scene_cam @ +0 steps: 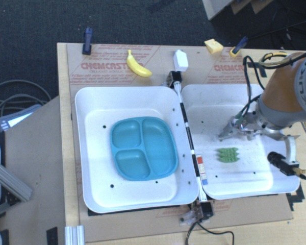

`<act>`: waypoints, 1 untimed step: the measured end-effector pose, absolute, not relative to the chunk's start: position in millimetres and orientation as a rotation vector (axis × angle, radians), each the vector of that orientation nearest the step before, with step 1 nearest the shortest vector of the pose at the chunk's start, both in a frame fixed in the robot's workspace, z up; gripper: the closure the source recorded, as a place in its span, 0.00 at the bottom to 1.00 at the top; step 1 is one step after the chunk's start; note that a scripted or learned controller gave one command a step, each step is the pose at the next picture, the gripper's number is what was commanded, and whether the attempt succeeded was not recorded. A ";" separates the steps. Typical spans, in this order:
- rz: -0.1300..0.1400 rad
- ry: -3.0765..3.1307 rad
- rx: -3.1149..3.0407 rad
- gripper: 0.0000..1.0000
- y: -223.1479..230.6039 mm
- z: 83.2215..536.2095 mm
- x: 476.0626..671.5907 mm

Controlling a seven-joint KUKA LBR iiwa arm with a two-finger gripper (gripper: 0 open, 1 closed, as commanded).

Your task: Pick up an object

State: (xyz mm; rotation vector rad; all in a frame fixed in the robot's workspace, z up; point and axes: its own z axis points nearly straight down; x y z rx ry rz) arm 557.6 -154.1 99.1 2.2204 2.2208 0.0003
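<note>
Bench (66, 137) surface carries two bins; your end effector (229, 131) sits above the green object (228, 154); finger state cannot be told; nothing lifted yet.

Red "CHEMCAST" lettering on the brown board (108, 65) behind the bins.

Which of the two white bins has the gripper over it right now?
The right bin, holding the small green object; the gripper sits just above that object. The left bin holds the blue divided plate.
</note>
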 end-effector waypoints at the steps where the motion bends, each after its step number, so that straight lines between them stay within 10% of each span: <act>1: -0.001 2.225 2.222 0.00 -97.8 84.0 520.2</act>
